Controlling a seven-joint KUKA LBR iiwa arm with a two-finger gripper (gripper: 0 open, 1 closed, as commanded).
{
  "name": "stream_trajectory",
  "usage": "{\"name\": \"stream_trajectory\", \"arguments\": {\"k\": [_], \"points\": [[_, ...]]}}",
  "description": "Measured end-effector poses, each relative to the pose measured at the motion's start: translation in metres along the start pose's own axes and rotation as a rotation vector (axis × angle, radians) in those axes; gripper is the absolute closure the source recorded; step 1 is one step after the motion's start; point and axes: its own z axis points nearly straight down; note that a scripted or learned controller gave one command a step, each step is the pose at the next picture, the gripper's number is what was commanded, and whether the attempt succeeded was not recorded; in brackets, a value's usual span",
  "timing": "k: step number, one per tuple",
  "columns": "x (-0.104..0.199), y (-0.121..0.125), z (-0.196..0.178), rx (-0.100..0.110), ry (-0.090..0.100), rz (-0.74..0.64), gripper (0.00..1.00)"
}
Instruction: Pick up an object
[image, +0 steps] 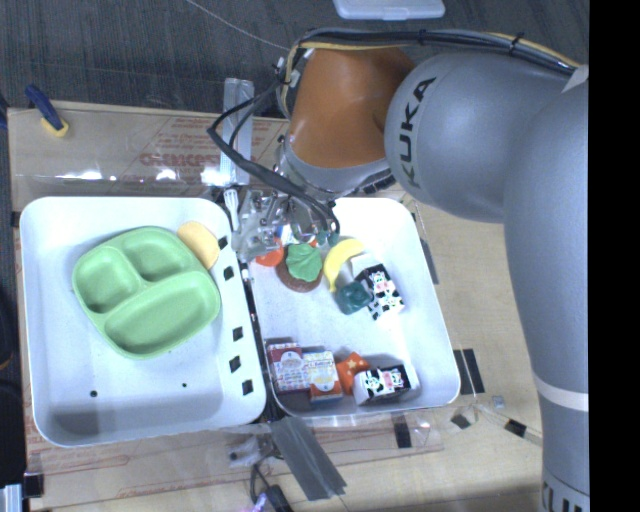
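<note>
Beside metal gripper (262, 222), glossy moulded green tray (148, 290), rounded yellow lemon (199, 241)

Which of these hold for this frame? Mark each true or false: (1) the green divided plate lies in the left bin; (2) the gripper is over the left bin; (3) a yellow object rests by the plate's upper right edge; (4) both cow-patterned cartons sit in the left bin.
1. The green divided plate lies in the left bin. True.
2. The gripper is over the left bin. False: it is over the right bin's upper left corner.
3. A yellow object rests by the plate's upper right edge. True.
4. Both cow-patterned cartons sit in the left bin. False: both are in the right bin.
</note>
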Motion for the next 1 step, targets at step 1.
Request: {"name": "stream_trajectory", "arguments": {"k": [1], "points": [[-0.0366,0.1043,-0.0226,-0.003,-0.002,0.020,1.00]]}}
